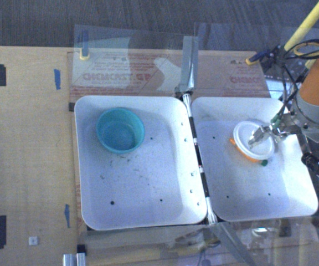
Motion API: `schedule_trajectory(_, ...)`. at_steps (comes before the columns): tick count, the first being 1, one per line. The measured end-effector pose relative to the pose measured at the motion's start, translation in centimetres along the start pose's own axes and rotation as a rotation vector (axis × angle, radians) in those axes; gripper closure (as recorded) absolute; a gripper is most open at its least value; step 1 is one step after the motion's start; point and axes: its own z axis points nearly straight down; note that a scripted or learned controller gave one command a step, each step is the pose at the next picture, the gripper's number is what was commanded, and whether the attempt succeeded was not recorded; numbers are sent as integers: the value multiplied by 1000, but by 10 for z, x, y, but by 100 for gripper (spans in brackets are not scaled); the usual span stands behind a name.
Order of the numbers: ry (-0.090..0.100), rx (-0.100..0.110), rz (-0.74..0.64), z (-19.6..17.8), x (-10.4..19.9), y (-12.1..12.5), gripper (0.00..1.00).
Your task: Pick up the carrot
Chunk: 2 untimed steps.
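- Nearest to us, along the bottom of the view, we see the front rim of the left bin (143,224) and that of the right bin (259,218), side by side on the tan worktop (26,165).
- We find the carrot (252,155) in the right bin, toward its upper middle. Most of it lies hidden under a small white bowl (253,139); we see an orange sliver curving along the bowl's lower-left edge, from about the bowl's left side down to its lower right.
- Its long axis seems to run from upper left to lower right. A small dark green bit (264,162) sits at the lower-right end, so we take that for the leafy end, though it is too small to be sure.
- We see the arm (317,90) coming in from the right, its orange band above the grey wrist, bent down and leftward over the right bin.
- We see the pincer (257,138) reaching over the white bowl, its metal fingers (265,132) pointing down-left into the bowl's opening. We cannot tell whether it is open or closed, and we see nothing between the fingers.
- We see a teal bowl (120,129) standing upright in the upper left of the left bin, well apart from the carrot.
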Motion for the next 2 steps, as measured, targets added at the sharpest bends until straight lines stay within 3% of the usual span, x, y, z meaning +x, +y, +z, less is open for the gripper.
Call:
schedule_trajectory(1,-13,-24,-100,46,30,34,0)
schedule_trajectory(2,0,1,156,-49,42,-41,0)
